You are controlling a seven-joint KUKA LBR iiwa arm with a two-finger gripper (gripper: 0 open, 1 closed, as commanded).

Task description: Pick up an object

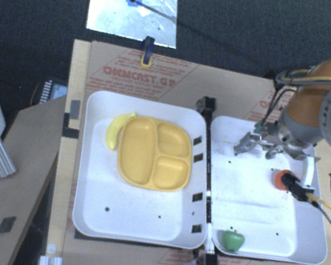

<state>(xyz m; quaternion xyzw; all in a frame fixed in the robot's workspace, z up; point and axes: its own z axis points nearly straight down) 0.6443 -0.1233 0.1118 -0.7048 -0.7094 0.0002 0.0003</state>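
Observation:
In the right bin (266, 205) a small green apple (233, 240) lies at the near left corner. A small orange-red object (283, 178) rests by the right wall, partly behind a black cable piece. My gripper (257, 150) hovers over the bin's far part, up and left of the orange object. It is open, with nothing between its fingers (241, 148). The left bin (93, 167) holds a yellow divided plate (154, 153), and a yellow banana (114, 129) lies against the plate's left edge.
A black divider (204, 173) with clips runs between the two bins. The grey arm with its orange band (313, 97) comes in from the upper right. Cables trail along the right bin's right wall. Cardboard lies under both bins.

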